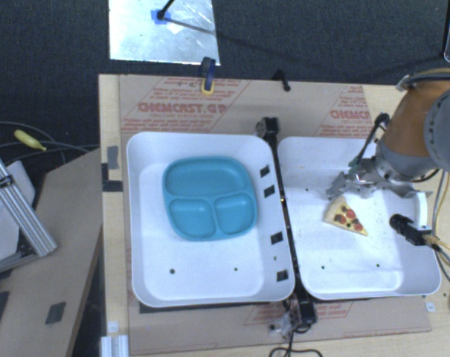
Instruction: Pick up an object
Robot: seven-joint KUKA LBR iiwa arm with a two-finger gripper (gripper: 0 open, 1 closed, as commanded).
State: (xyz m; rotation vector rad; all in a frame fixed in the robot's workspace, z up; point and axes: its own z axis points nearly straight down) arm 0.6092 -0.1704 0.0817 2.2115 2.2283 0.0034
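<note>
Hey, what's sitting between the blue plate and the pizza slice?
In the camera view, between the blue plate and the pizza slice run the two bins' adjoining walls, with black clips along the seam.

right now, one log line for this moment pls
task: pick up object | claw: low in right bin, just above pizza slice | slice: lying on bin floor, not held | left bin: blue tray

Worktop [180, 103]: brown board printed with red lettering. Two shallow white bins lie on it side by side, touching along a black hinged seam. Left bin [146, 274] and right bin [306, 274] both sit flat. A yellow-handled clamp [207, 76] grips the board's far edge.
</note>
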